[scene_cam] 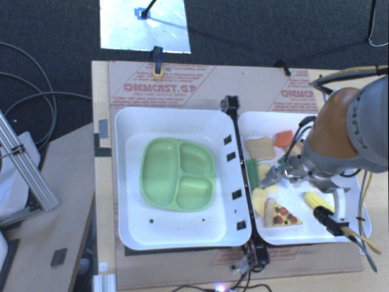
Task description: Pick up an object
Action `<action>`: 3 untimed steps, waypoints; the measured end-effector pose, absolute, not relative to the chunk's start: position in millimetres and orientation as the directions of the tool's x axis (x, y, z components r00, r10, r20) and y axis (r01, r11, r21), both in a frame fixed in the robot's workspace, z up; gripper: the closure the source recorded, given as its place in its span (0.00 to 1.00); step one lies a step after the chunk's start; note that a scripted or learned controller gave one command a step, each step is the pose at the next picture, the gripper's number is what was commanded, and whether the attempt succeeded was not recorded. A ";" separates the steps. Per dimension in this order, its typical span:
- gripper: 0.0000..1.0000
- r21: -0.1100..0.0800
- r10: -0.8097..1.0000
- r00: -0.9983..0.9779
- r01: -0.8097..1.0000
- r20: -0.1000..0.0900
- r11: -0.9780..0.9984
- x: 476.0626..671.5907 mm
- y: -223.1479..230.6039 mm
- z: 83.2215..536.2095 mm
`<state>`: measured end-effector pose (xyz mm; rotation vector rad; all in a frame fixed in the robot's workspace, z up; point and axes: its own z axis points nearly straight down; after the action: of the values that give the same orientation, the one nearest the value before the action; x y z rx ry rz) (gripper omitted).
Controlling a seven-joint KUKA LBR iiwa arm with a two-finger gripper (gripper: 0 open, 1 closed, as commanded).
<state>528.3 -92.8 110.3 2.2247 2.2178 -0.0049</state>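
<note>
My gripper (275,178) hangs low over the left-middle of the right bin (358,227), at the end of the grey arm with its orange band (331,129). Toy food lies around it. A tan bread slice (260,147) and an orange-red block (284,139) are just behind it. A green piece (252,173) and a yellow piece (262,174) lie to its left. In front of it are a pizza slice (282,215), a pale yellow wedge (260,202) and a yellow corn cob (317,199). The arm hides the bin's right-hand back part.
The left bin (130,224) holds a green divided plate (178,174). A black ridge with clips (240,175) separates the two bins. Black and yellow cabling (337,224) runs along the right bin's front right corner.
</note>
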 end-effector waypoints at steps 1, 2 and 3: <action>0.00 -0.003 1.000 -0.001 1.000 0.001 0.001 506.5 -89.1 116.3; 0.00 -0.003 1.000 0.000 1.000 0.001 0.000 503.8 -97.3 104.3; 0.00 0.001 1.000 -0.005 1.000 0.000 0.005 527.9 -95.0 120.9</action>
<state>527.9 -95.0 120.9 2.2153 2.2261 0.0011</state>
